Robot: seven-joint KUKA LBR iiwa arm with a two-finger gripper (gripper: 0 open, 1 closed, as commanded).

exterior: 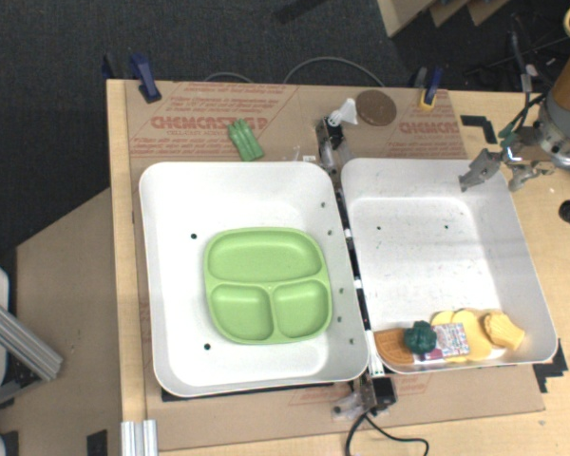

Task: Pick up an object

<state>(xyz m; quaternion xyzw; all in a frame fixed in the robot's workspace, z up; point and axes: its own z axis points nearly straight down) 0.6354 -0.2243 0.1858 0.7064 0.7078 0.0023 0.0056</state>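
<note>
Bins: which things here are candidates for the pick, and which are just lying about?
Pick candidates:
- green plate, left bin
- dark green toy, right bin
- yellow pieces
- brown piece
- end effector at the right bin's far corner

Lying about:
- green clip on the cardboard
- brown disc
- blue clamps

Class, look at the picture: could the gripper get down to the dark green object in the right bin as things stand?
Probably yes: the dark green object lies uncovered among the clutter, and nothing stands between it and the gripper.

Lighting was bright and even, white bins [427, 245] nearly blown out, soft shadows, whole frame slightly grainy.
</note>
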